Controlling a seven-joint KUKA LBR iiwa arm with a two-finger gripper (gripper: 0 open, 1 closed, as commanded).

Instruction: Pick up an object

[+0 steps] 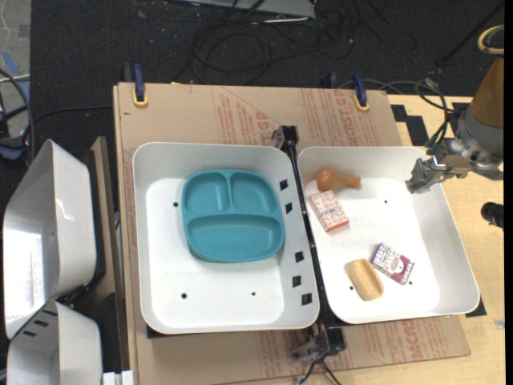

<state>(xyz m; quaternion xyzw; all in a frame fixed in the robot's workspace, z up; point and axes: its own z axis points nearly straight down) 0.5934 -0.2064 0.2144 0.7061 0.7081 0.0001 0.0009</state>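
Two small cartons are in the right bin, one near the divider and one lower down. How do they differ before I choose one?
The red-and-white carton looks longer than the purple-and-white carton. The red-and-white carton lies close to the divider side of the right bin, below the brown drumstick toy; the purple-and-white carton lies nearer the front, right beside the tan bread-roll toy. Both lie flat and tilted askew, and both are apart from the gripper at the bin's far right rim.

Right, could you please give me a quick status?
End effector over right bin's far edge. Four items lie untouched; nearest is the drumstick toy. Nothing in the way.
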